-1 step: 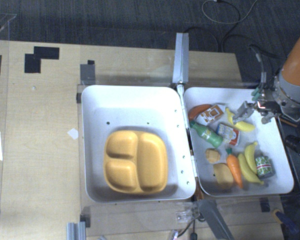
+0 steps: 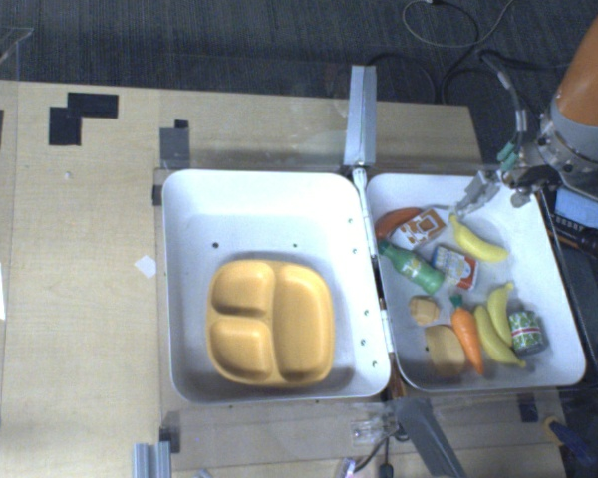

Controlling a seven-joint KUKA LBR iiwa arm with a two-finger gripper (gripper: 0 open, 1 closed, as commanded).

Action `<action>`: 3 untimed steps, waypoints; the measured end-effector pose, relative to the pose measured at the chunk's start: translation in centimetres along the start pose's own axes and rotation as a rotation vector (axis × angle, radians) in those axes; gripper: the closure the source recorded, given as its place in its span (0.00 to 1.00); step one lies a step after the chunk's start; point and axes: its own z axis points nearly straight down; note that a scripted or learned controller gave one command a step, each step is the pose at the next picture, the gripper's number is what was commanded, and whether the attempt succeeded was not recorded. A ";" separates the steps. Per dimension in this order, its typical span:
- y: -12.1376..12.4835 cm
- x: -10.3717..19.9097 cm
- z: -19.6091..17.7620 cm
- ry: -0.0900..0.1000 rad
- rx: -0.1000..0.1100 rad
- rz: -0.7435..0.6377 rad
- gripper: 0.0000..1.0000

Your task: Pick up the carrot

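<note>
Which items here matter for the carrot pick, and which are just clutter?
Job:
orange tapered carrot
tool

Clutter:
yellow sectioned tray
green bottle
three yellow bananas
brown potato
small green can

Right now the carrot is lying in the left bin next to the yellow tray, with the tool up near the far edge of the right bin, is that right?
Not quite. The carrot lies in the right bin, among the bananas and other food items, not in the left bin with the yellow tray. The camera view shows this. The tool is indeed near the far edge of the right bin.
</note>
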 end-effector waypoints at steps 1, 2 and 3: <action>-5.3 1.9 12.2 0.001 0.003 -0.149 0.00; -6.4 2.6 10.4 -0.001 -0.002 -0.630 0.00; -4.0 1.4 18.4 0.000 -0.001 -0.421 0.00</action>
